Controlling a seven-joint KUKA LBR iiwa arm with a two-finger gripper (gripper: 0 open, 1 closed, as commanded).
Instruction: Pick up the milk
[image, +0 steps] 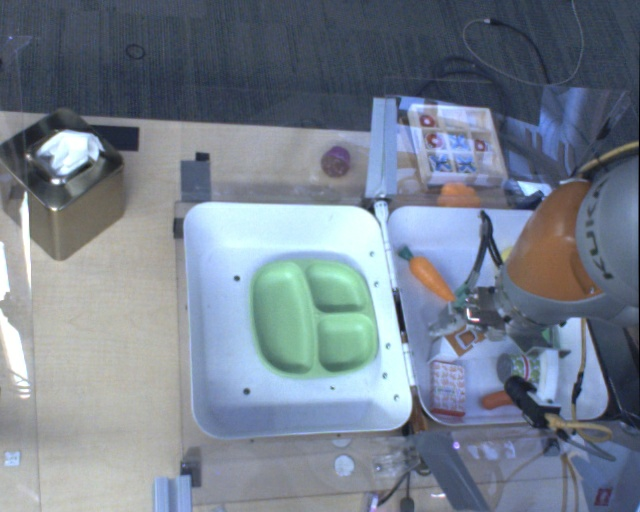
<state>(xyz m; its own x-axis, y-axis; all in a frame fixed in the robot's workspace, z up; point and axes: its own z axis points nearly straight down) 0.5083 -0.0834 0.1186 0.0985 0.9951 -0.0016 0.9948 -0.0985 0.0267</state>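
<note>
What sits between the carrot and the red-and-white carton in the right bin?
In the camera view, the gripper hangs between the carrot and the carton, over a small brown-and-white item.

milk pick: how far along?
Done: the arm is over the right bin, pincer low among the items. In hand: nothing visibly gripped; a small carton, likely the milk, lies flat on the bin floor nearby. Left: grasp and lift.

A green divided plate (314, 317) lies in the left bin (215, 400); a carrot (431, 279) lies in the right bin (420, 235); a tissue box (64, 185) stands on the desk (100, 380).
</note>
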